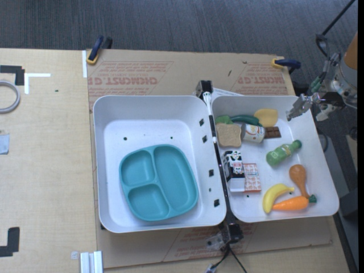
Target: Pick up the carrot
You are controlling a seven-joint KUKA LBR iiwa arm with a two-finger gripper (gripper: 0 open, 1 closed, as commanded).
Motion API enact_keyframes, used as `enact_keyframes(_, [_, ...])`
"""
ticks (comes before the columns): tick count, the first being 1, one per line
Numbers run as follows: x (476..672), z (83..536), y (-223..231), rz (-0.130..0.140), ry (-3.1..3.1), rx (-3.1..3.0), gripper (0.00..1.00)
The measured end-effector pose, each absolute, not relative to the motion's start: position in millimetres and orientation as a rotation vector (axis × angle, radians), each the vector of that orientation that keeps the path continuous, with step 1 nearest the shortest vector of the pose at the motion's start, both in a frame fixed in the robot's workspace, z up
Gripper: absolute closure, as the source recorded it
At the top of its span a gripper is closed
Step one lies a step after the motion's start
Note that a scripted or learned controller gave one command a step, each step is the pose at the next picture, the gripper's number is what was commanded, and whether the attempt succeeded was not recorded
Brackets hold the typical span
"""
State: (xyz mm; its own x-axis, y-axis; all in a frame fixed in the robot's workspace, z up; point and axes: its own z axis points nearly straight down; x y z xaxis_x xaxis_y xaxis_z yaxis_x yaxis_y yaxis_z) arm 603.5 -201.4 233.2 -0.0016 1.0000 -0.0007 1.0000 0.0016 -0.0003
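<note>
Carrot lies in the right bin, at the near edge by the near-right corner; we see it flat, its long axis running roughly left to right with a slight tilt, the orange tip toward the left and the green stub toward the right. A banana touches its tip end, and a brown wooden spoon ends just beside its green end; we judge a grasp could catch either neighbour, or shove the carrot against the bin wall. The gripper hangs over the far-right rim, well apart from the carrot; whether its fingers are spread or pressed together we cannot tell. A green bottle sits between them, so we think a low approach might knock it.
</note>
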Motion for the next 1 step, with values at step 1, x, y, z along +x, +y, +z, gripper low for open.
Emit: enact_keyframes(1, [517.4, 119.8, -219.6, 0.001, 2.289, 2.164, 0.0])
